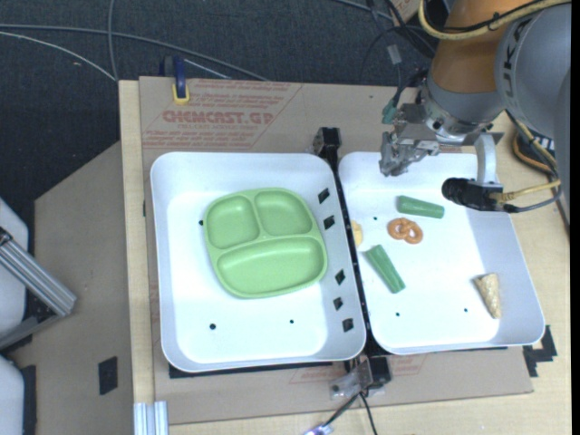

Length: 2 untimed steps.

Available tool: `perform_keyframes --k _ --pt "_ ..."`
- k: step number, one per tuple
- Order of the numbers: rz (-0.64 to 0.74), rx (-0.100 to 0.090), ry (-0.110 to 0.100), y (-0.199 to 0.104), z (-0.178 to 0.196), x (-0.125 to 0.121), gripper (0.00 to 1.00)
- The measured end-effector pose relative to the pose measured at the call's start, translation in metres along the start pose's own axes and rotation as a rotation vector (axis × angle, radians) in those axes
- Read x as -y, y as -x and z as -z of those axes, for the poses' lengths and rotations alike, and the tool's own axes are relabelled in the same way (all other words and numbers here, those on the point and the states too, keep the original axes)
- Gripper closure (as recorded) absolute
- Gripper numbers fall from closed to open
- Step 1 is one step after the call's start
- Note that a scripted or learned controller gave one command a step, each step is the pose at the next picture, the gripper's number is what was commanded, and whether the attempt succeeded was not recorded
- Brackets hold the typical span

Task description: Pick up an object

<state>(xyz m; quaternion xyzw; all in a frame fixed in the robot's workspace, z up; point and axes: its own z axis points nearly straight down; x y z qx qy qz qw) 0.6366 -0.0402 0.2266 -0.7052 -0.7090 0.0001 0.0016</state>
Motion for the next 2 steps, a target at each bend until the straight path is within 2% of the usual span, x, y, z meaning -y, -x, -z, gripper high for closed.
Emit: perform_keyframes --k 1,2 --pt "0.001 -0.001 -0.001 -0.056 -0.01 0.008 1.0" --pt "0.001 -0.001 0.0 -0.107 -0.003 0.021 1.0"
